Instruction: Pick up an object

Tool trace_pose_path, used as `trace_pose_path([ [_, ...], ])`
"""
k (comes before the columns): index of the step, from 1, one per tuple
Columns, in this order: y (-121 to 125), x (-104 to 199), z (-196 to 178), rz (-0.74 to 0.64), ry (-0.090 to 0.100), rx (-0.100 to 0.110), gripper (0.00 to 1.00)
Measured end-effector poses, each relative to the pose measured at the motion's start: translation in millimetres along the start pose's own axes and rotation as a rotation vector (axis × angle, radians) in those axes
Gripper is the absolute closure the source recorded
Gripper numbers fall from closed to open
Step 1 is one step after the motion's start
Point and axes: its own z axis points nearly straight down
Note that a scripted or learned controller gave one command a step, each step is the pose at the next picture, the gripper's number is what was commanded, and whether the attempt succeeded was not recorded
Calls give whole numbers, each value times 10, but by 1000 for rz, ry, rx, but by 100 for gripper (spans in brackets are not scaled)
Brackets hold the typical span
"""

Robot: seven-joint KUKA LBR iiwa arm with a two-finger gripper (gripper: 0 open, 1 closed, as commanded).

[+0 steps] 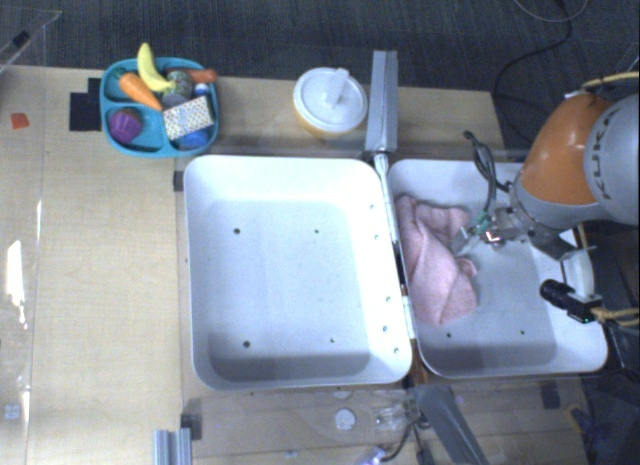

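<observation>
A crumpled pink cloth [433, 262] lies along the left side of the right bin [520, 353]. My gripper [468, 240] reaches in from the right and sits low at the cloth's upper right edge, touching or just above it. The grey arm with its orange band [560, 163] hangs over the bin's right half. The fingertips blend into the cloth folds.
The left bin [290, 273] sits beside the right one, with a metal divider bar [381, 103] rising behind their shared edge. A blue tray [158, 105] of toy food and a white-lidded yellow cup [330, 101] stand on the bench behind the bins.
</observation>
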Motion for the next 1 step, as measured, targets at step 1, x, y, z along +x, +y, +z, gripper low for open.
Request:
trace_pose_path([
  [1,48,-9,-151,-3,-6,-14,100],
])
